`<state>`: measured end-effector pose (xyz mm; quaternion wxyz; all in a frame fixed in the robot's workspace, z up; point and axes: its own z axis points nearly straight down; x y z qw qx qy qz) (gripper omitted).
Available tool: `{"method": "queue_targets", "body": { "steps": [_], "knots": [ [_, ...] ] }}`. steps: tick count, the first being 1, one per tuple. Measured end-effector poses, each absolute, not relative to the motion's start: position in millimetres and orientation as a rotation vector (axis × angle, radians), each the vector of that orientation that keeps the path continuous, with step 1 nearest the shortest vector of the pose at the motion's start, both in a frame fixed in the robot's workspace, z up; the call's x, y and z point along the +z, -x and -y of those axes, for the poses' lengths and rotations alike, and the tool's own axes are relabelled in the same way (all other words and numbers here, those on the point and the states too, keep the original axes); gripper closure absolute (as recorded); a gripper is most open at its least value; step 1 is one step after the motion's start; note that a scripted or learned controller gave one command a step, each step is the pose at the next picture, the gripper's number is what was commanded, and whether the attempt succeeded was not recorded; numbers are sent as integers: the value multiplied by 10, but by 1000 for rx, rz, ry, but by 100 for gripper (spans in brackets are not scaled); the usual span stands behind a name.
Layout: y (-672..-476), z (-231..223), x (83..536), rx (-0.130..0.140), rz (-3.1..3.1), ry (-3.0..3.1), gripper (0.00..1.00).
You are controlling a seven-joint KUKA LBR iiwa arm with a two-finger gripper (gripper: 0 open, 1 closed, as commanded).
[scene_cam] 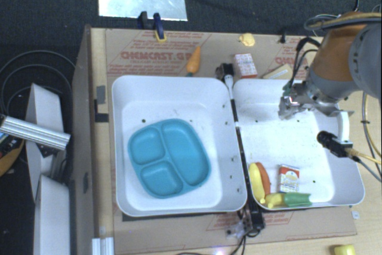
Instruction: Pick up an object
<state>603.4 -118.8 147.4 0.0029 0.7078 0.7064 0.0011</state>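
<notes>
The desk (149,54) is lying under a brown printed cardboard sheet that is showing around both white bins, with a narrow margin on every side. The left bin (179,89), a smooth shallow plastic tub with rounded corners, is holding a blue three-compartment tray (169,156) that is sitting toward its near left, leaving open floor along the far and right walls. The right bin (262,92) is touching the left one along a shared rim; most of its floor is lying bare. The grey arm (346,60) with its orange band is reaching in from the right over the far right part of this bin, and the tool (290,106) is hanging above bare floor, well apart from the toys; whether it is clenched or released, I cannot tell. Clustered in the near left corner are a small red-and-white carton (289,178), a yellow banana (257,180), an orange carrot-like piece (265,175) just beside it, and a green vegetable-like piece (295,199).
</notes>
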Motion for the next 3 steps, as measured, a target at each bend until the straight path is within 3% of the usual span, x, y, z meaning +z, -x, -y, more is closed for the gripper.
{"method": "queue_targets", "body": {
  "steps": [1,2,3],
  "knots": [
    [-6035,1161,1435,2,-2221,-2219,0],
    [-6547,1051,812,2,-2228,-2214,0],
    [-6700,976,855,6,-2225,-2214,0]
  ]
}}
